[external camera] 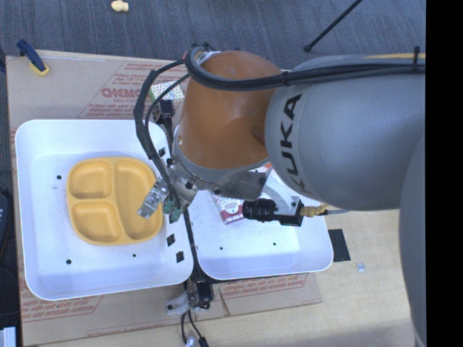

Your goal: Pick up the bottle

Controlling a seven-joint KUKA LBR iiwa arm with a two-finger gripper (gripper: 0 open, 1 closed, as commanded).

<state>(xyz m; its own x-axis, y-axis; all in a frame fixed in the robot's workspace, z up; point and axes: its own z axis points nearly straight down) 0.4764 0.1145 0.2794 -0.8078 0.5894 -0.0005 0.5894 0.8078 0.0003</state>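
Nearest the lens, the grey arm [340,136] with its orange band [224,114] filled the centre and right of the frame. Its gripper [155,199] hung low over the right edge of a yellow divided tray [101,201] in the left bin [32,194]; whether it was open or closed could not be told, and nothing was seen in its grasp. The bottle could not be identified. A red-and-white packet [230,210] lay in the right bin [289,259], partly under the arm. Both bins rested on printed cardboard [87,78]. Grey carpet [145,20] ran along the top, bearing a small yellow scrap [119,6]. A blue clamp [32,56] sat at the upper left.
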